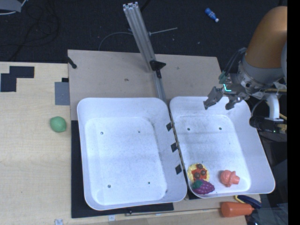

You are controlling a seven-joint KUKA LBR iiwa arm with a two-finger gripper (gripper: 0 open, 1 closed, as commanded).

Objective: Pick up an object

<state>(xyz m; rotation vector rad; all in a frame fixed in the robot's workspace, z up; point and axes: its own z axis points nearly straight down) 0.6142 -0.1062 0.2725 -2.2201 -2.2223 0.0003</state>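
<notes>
Pink lumpy toy [229,177] — right bin's [253,149] near corner, gripper [221,101] apart.

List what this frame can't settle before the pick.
- Tool, camera view: small and dark above the right bin; nothing is visibly gripped.
- Orange object on the bench: cut off by the bottom edge.
- Yellow toy and purple toy: too small to identify; touching or overlapping.

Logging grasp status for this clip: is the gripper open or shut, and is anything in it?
Open and holding nothing: the gripper hangs over the right bin's far corner, its two fingers spread with bare bin showing between them.
</notes>
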